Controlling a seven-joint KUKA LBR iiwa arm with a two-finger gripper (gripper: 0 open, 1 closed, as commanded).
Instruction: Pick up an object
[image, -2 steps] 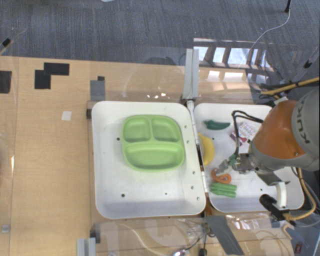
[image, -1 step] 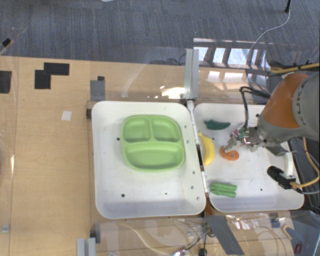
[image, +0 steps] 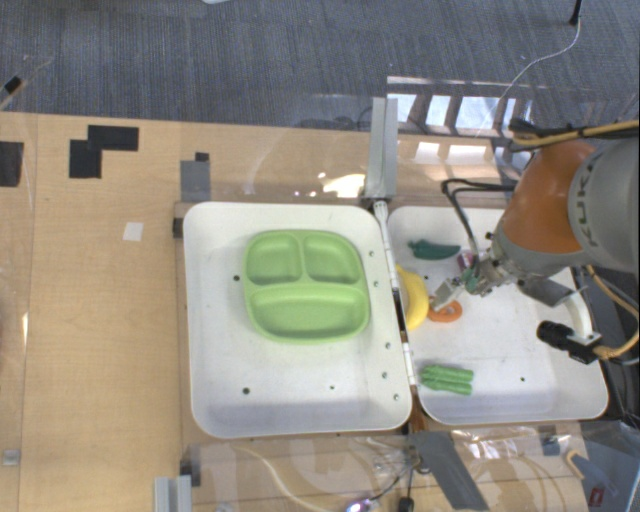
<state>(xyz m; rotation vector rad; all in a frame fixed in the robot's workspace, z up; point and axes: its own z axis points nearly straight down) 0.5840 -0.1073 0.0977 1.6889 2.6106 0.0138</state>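
The right bin (image: 510, 350) holds several small objects. A yellow banana (image: 412, 298) lies against its left wall. Beside the banana is a small orange piece (image: 447, 313). A dark green item (image: 432, 249) lies near the bin's far side, and a light green pod (image: 446, 378) rests near its front. My gripper (image: 462, 285) reaches in from the right and hangs low over the bin's middle, just above and right of the orange piece. The view does not show whether it touches the piece, and nothing is seen held in it.
The left bin (image: 215, 400) bears a green divided plate (image: 305, 285) in its middle. A metal divider (image: 392, 290) runs between the bins. The arm's orange band (image: 545, 205) and cables (image: 570, 340) hang over the right bin's far right side.
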